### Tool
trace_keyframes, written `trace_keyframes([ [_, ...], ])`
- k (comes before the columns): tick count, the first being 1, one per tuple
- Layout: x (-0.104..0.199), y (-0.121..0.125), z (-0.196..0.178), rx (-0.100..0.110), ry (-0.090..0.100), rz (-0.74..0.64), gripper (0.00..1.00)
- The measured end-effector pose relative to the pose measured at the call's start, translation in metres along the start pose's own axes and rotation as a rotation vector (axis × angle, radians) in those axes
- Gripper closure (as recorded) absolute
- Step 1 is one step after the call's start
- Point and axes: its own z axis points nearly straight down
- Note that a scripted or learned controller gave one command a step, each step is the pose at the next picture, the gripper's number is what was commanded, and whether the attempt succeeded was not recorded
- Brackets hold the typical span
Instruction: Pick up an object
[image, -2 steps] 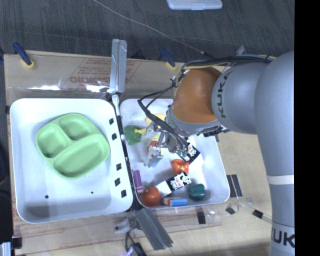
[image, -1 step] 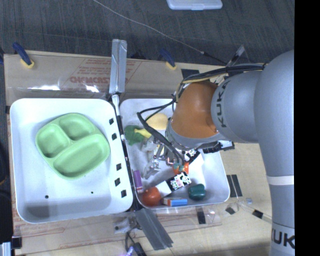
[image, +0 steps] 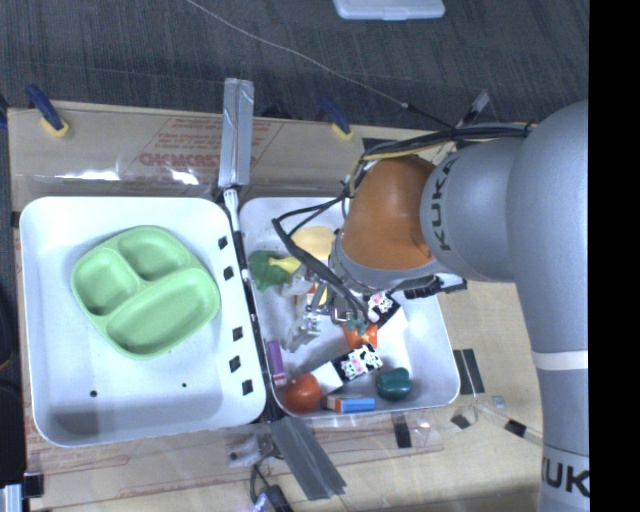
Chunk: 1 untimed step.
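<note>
Above the right bin (image: 440, 345), the grey KUKA arm (image: 520, 210) enters from the right and bends down, its orange band (image: 390, 215) hanging over the upper middle of that bin. The wrist points down into the bin, with black cables looping around it. The gripper (image: 318, 312) sits below and left of the orange band, low over the bin's centre; its metal fingers are partly hidden among the cluttered objects, so whether they are spread or closed cannot be told, and nothing can be seen between them.

Objects in the right bin, placed relative to the gripper:
- a green and yellow toy (image: 270, 268), up and to the left, near the bin's left wall;
- a pale yellow round object (image: 315, 240), directly above, partly covered by the wrist;
- a small orange piece (image: 360, 330), just to the right;
- two black-and-white patterned blocks, one (image: 382, 305) to the right below the wrist, the other (image: 358, 363) below and to the right;
- a dark green rounded object (image: 394, 382), further down and right, near the front wall;
- a red ball-like object (image: 303, 391), below, at the front wall;
- a blue and orange stick (image: 350, 404), just beside the red object;
- a thin purple stick (image: 273, 362), down and left, along the left wall.

The left bin (image: 60, 400), well apart from the gripper, holds a light green divided plate (image: 146, 290) with three compartments.
</note>
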Motion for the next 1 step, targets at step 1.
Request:
trace_keyframes([
  [1,-0.0279,0.0039,-0.0005,0.0,0.0,0.007,0.0],
])
